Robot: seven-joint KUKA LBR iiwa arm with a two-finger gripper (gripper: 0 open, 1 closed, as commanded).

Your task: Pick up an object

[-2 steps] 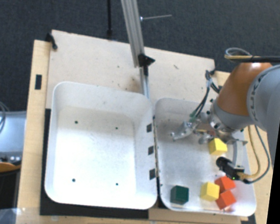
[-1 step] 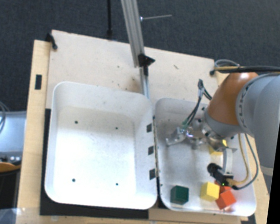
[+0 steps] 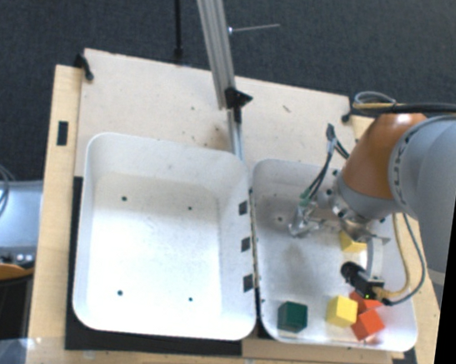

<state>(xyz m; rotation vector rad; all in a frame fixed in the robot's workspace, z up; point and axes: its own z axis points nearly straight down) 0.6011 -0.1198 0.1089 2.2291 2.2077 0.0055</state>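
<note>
My gripper (image 3: 300,223) hangs over the upper left part of the right bin (image 3: 281,269), with bare bin floor below it. A green cube (image 3: 292,316) lies near the bin's front edge. To its right sit a yellow cube (image 3: 343,311) and an orange-red block (image 3: 369,322), touching each other. Another yellow block (image 3: 353,245) peeks out from under the wrist, just right of the gripper. None of these is visibly between the gripper's tips.
The left bin (image 3: 161,235) stands beside the right one, with a raised divider (image 3: 249,222) between them. A slanted metal pole (image 3: 218,45) rises behind the bins. A black cable fitting (image 3: 358,277) hangs off the arm above the blocks.
</note>
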